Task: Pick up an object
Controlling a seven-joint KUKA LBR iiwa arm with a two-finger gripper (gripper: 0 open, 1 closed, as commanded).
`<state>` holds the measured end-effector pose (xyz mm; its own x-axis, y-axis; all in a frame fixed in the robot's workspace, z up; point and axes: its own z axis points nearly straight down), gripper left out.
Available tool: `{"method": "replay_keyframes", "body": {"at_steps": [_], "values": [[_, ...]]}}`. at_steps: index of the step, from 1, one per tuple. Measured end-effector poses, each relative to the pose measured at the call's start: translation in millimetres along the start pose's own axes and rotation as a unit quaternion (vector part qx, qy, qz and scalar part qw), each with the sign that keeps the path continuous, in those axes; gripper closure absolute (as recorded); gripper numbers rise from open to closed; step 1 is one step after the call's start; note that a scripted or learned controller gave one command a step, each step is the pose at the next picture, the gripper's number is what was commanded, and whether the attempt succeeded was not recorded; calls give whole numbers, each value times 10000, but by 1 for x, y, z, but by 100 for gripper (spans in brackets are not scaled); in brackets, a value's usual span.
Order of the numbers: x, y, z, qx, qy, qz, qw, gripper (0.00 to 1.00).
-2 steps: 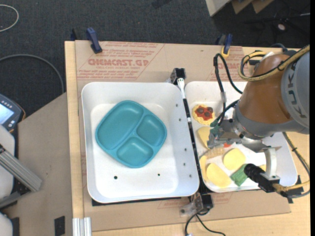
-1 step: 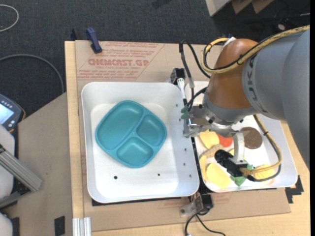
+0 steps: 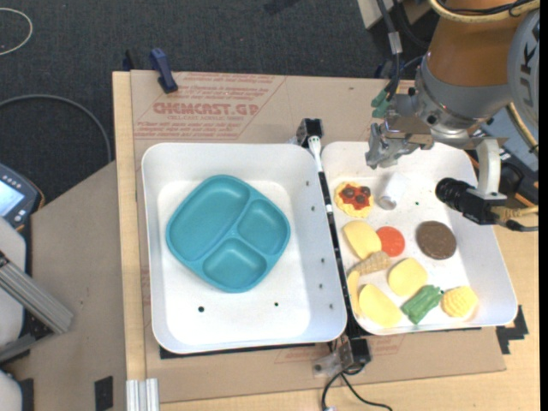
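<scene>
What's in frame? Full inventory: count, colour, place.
bins: 2, white, side by side on the bench
divided plate: 1, teal, left bin
toy foods: about 9, mostly yellow, plus red, brown, green, right bin
brown disc: 1, right bin, right side
cardboard sheet: 1, tan, under the bins
clamp: 1, blue, cardboard's top left
arm: 1, grey and orange, from the right
end effector: 1, grey, above right bin's top, holding nothing visible

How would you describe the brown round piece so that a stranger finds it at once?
Look in the right bin, the one full of toy food. Near its right side lies the brown disc, right of the red round piece. It alone is dark brown and flat.
</scene>
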<state>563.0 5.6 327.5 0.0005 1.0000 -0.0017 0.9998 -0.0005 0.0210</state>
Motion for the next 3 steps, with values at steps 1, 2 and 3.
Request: {"method": "replay_keyframes", "body": {"at_steps": [1, 2, 3], "values": [[14, 42, 88, 138, 9, -13, 9999, 100], [36, -23, 60, 127, 17, -13, 9999, 100], [87, -36, -83, 16, 37, -45, 10000, 100]]}}
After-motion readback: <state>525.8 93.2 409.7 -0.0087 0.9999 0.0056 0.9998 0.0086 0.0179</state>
